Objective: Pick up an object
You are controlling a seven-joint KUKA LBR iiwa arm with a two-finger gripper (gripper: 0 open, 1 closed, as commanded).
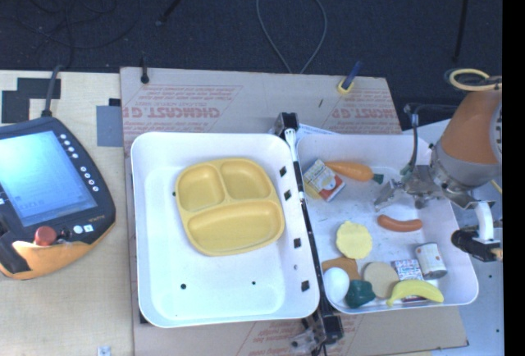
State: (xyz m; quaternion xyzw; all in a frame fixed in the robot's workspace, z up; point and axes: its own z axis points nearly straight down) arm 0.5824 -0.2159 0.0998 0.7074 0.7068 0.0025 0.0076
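The right bin (463, 289) holds several toy foods. Among them are an orange carrot (351, 171), a small printed packet (321, 180), a red-brown sausage (399, 223), a yellow round piece (354, 239), a small can (430, 259), a banana (415, 291), a white egg (336, 280) and a dark green piece (358, 294). My gripper (404, 192) hangs over the bin's upper right part, just above the sausage and right of the carrot. Its fingers are spread open with nothing between them.
The left bin (164, 280) carries a yellow divided plate (231, 205). A control pendant with a lit screen (45, 190) lies on the bench at far left. Black clips (289, 182) run along the wall shared by the bins. The arm's orange band (476, 129) rises at the right.
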